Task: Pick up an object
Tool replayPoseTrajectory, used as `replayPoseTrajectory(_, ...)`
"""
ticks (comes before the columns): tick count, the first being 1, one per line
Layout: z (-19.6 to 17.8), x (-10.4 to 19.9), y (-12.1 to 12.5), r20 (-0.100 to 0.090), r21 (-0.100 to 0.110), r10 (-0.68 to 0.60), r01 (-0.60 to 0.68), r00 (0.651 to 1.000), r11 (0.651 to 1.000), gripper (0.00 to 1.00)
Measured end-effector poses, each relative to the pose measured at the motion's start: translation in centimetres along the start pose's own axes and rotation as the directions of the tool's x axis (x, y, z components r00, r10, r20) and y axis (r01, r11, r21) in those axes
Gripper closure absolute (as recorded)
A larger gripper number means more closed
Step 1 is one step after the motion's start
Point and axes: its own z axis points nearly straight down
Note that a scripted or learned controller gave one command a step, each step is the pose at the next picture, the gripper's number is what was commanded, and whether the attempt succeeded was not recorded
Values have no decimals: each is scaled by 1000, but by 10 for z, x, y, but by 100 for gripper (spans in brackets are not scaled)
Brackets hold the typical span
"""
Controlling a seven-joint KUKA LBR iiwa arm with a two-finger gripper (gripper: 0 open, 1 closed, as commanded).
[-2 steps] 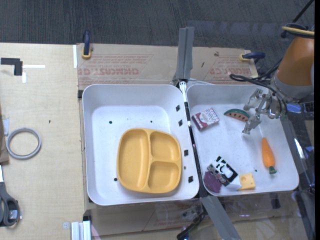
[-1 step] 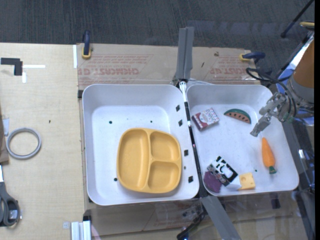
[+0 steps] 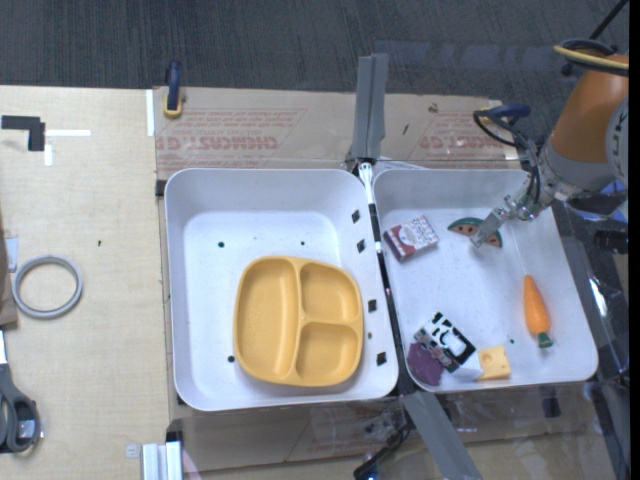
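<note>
My gripper [image 3: 489, 233] reaches into the back of the right bin [image 3: 575, 368] from the right, low over the bin floor. Just to its left, touching or nearly touching it, lies a small watermelon-slice toy [image 3: 462, 226], green-rimmed and red. A red and white packet [image 3: 411, 238] lies further left near the divider. An orange carrot [image 3: 537, 309] lies along the bin's right side. At the front are a yellow cheese wedge [image 3: 493, 363], a black and white item [image 3: 450, 339] and a purple piece [image 3: 426, 366].
A yellow divided plate [image 3: 298, 321] lies in the left bin [image 3: 200, 218]. A grey divider post [image 3: 369, 108] stands between the bins at the back. On the bench to the left are a grey tape ring [image 3: 44, 286] and scissors [image 3: 18, 420].
</note>
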Motion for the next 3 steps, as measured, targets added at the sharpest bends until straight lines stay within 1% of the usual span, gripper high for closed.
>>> replayPoseTrajectory(1, -1, -4, 14, -10, 2, 342, -342, 940, 940, 0)
replayPoseTrajectory(2, -10, -5, 13, -3, 3, 339, -339, 941, 941, 100)
replayPoseTrajectory(3, -108, 34, 38, 0, 2, 434, -434, 901, 901, 100)
